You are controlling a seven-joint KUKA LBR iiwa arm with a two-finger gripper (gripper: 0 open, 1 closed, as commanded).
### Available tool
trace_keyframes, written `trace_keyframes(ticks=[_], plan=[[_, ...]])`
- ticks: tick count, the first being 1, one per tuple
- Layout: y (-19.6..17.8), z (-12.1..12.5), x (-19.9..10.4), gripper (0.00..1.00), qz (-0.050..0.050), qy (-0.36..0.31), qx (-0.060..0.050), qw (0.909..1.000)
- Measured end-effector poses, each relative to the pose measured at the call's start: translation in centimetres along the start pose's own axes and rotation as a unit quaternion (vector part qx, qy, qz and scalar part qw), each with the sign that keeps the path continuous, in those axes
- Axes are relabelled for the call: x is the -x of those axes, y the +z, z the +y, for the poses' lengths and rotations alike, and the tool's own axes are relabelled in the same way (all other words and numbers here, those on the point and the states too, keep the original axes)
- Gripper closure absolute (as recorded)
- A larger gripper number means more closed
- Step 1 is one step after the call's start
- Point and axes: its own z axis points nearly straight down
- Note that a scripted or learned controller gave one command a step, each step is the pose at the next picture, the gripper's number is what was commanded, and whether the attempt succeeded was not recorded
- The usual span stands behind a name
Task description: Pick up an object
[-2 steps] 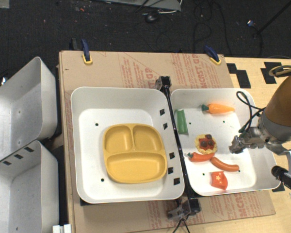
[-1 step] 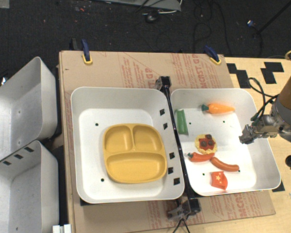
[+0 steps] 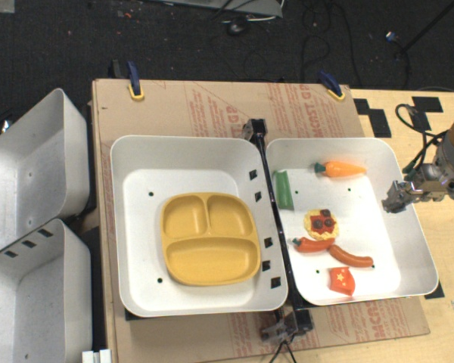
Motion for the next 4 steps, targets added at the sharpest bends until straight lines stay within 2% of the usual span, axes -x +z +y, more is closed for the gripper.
trace_keyframes(ticks=[1,2,3,4], plan=[[-5.3,0.1,0.0,1.00,0.000,0.000,0.000,1.0000],[-3.6,2.7,-5.2,1.00,0.002,-0.002,-0.003,1.0000],[-2.8,3.9,-11.2,1.00,0.002,-0.003,-0.003,1.0000],[-2.8,5.9,-15.5,1.00,0.002,-0.002,-0.002,1.0000]])
